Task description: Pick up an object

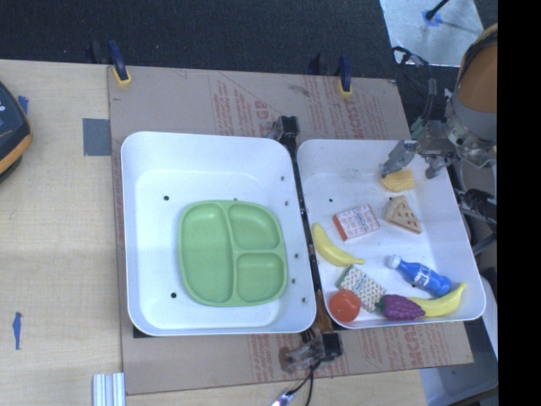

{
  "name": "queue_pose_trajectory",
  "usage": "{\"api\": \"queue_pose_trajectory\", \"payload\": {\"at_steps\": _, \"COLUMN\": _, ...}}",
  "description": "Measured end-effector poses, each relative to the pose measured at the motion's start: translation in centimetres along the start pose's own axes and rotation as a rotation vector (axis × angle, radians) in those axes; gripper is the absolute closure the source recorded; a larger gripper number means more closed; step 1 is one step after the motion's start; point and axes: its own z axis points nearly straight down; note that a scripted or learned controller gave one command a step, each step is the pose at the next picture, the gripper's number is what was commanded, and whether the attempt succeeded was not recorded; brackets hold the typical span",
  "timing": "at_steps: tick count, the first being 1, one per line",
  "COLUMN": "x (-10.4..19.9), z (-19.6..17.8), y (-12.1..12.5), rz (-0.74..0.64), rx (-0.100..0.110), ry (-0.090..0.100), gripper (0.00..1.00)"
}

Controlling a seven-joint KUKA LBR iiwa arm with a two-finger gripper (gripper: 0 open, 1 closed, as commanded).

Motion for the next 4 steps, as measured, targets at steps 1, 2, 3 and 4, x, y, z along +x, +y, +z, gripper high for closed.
{"api": "queue_pose_trajectory", "payload": {"at_steps": 1, "x": -2.2, "z": 6.5, "y": 0.9, "rz": 0.003, "rx": 0.005, "ry": 0.0, "gripper": 0.0}}
{"api": "queue_pose_trajectory", "payload": {"at_steps": 2, "x": -3.2, "z": 8.7, "y": 2.7, "rz": 0.0, "rx": 0.002, "ry": 0.0, "gripper": 0.0}}
{"api": "queue_pose_trajectory", "payload": {"at_steps": 3, "x": 2.3, "z": -0.7, "y": -0.7, "rz": 0.0, "rx": 0.001, "ry": 0.001, "gripper": 0.0}}
{"api": "queue_pose_trajectory", "payload": {"at_steps": 4, "x": -3.3, "z": 1.2, "y": -1.2, "rz": 0.004, "rx": 0.002, "ry": -0.001, "gripper": 0.0}}
